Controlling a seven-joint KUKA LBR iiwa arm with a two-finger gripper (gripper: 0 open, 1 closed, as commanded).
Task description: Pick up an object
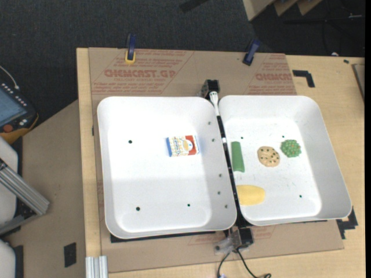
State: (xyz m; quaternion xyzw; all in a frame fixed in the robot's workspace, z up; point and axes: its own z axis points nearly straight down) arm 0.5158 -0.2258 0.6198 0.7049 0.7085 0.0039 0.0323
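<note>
Pick not begun, by the look of it: every object lies loose in the bins. Gripper state: cannot tell.

Left bin (116, 172): small blue-and-white carton (182, 146), flat, near centre.

Right bin (324, 172): green stick (237, 156) by the left wall, cookie (268, 156), broccoli floret (291, 149) just beside it, yellow piece (250, 195) low left.

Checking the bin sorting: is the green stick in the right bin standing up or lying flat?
Lying flat. The green stick rests lengthwise on the right bin floor beside the divider.
</note>
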